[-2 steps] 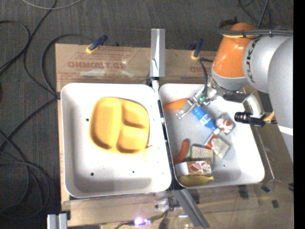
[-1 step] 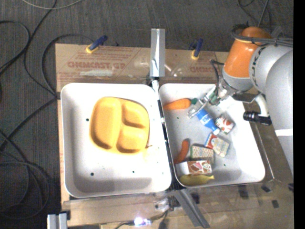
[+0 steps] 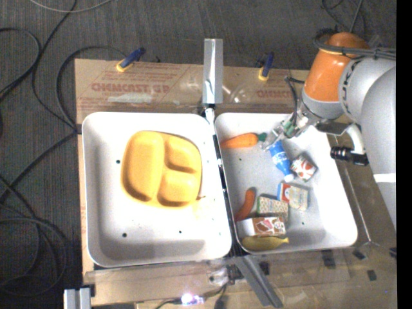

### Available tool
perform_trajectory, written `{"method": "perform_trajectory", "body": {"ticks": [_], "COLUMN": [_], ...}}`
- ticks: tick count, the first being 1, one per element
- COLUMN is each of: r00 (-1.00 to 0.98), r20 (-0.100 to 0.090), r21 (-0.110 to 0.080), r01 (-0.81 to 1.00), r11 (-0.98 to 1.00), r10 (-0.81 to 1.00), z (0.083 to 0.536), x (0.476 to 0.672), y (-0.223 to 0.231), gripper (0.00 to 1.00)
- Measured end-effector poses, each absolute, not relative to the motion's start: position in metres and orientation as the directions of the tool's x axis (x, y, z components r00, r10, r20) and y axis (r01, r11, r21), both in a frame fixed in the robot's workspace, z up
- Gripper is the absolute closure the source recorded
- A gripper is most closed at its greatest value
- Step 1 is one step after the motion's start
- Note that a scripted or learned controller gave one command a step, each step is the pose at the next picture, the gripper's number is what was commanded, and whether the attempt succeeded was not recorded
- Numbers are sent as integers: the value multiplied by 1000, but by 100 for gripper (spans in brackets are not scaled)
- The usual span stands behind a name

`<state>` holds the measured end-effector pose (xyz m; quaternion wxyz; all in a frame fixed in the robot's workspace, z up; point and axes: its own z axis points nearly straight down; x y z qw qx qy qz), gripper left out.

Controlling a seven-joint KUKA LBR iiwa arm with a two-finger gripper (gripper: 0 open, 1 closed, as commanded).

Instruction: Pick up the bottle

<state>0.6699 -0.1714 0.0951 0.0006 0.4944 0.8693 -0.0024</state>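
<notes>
The bottle [image 3: 279, 158] is small and clear with a blue label. It lies in the right bin [image 3: 335, 230], near the bin's back wall, with its cap end pointing up-left toward a carrot [image 3: 241, 141]. My gripper [image 3: 288, 128] hangs just above the bottle's upper end, at the back of the right bin. The grey arm with its orange band [image 3: 329, 76] reaches in from the upper right. The gripper's tip is small and partly merged with the bottle's top.
The right bin also holds a red-and-white pack [image 3: 304, 168] beside the bottle, a small carton [image 3: 295, 196], a sausage [image 3: 246, 202], a green box [image 3: 273, 205], a red box [image 3: 262, 226] and a banana [image 3: 264, 242]. A yellow divided plate [image 3: 163, 168] lies in the left bin [image 3: 103, 237].
</notes>
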Motion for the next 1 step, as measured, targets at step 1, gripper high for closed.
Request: {"method": "perform_trajectory", "body": {"ticks": [1], "r00": [-615], "r20": [1], "r21": [-2], "r01": [788], "r11": [615], "r10": [788], "z": [209], "x": [669], "y": [-63], "gripper": [100]}}
